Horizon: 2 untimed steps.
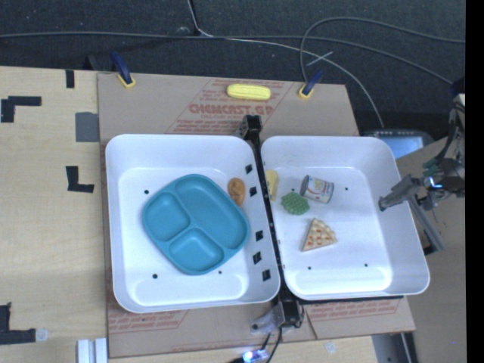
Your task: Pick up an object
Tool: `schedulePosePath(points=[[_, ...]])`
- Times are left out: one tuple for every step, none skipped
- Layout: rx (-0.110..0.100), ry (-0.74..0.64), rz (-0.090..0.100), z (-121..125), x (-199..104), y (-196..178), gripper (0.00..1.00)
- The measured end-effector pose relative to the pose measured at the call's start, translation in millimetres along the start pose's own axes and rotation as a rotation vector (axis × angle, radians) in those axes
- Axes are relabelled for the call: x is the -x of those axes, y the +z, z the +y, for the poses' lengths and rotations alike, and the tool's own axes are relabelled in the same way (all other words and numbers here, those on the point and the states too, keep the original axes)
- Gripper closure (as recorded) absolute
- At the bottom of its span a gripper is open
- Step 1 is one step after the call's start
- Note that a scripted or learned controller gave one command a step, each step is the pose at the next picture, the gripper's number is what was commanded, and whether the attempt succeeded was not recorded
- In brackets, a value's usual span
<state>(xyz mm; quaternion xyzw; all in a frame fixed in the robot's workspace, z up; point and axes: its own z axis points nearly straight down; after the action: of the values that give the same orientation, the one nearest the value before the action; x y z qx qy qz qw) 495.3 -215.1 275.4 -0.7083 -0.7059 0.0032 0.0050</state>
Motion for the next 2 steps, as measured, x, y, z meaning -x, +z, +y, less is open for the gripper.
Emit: schedulePosePath(points=[[0.011,-0.004,-0.003,2,-1,-6,0.00],[0.008,-0.004,-0.002,0,-5,38,0.00]])
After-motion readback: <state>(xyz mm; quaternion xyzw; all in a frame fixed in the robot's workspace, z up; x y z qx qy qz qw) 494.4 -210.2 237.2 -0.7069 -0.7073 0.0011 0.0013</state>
